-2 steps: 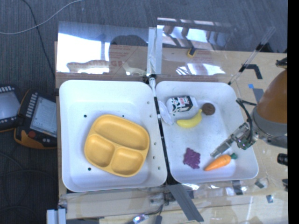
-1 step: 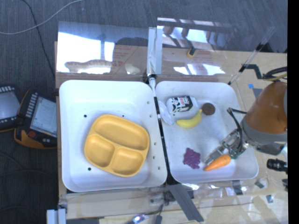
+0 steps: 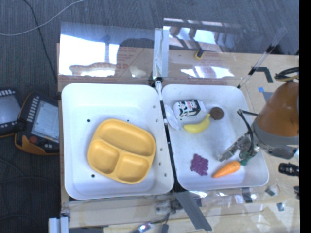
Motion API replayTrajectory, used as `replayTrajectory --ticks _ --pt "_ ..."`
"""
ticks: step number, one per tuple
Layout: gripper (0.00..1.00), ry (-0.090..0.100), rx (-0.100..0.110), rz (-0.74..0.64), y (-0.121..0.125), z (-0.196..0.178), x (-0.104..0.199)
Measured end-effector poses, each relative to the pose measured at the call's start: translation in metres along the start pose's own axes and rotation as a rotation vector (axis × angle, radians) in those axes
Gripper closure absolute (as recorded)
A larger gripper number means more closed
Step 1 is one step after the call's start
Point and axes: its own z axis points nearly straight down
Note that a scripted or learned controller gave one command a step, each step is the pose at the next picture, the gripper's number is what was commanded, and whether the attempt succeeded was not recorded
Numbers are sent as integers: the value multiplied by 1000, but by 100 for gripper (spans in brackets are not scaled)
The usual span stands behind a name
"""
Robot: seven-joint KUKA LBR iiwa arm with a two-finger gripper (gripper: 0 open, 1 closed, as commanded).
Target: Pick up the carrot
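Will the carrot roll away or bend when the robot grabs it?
The carrot looks like a solid, smooth toy, so it probably stays stiff. Its round, tapered shape means it could roll or swivel in a curve if nudged. The glossy skin may slip between the gripper fingers, especially near the thin tip. It lies close to the right bin's wall, which might stop it.

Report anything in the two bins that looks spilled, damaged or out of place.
Nothing stands out. The yellow tray sits flat in the left bin; carrot, banana, grapes and carton lie loose, intact, in the right bin.
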Motion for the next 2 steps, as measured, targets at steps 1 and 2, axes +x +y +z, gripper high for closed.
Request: replayTrajectory --ticks 1,2 --pt "0 1 0 0 0 0 0" --pt "0 -3 4 358 11 10 17"
